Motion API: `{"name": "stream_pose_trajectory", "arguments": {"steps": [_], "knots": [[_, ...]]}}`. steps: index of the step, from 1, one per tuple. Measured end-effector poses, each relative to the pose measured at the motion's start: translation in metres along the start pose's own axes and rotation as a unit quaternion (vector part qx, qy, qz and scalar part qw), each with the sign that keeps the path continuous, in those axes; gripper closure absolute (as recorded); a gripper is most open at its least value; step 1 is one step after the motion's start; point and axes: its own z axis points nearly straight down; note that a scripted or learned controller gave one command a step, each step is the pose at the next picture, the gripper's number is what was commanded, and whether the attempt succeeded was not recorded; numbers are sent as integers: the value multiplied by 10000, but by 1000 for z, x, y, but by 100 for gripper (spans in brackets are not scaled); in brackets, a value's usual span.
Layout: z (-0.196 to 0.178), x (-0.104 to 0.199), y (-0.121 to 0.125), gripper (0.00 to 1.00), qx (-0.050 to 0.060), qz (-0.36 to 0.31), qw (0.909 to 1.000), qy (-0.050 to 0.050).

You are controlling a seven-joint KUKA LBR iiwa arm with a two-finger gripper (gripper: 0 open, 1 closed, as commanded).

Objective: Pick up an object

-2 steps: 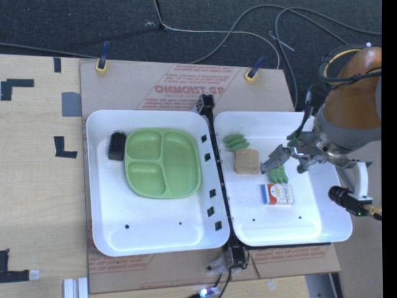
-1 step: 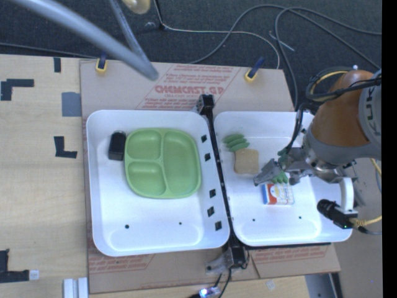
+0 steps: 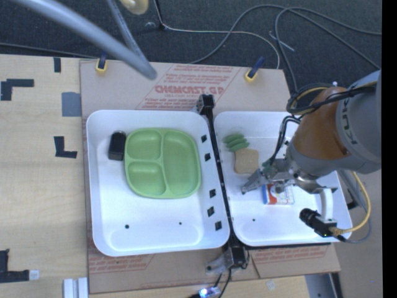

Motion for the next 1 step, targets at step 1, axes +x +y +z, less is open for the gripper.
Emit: {"name": "stream_pose_trajectory", "arguments": {"steps": [1], "knots": [[-13,0,1,100,-18,-8,10000,3]]}}
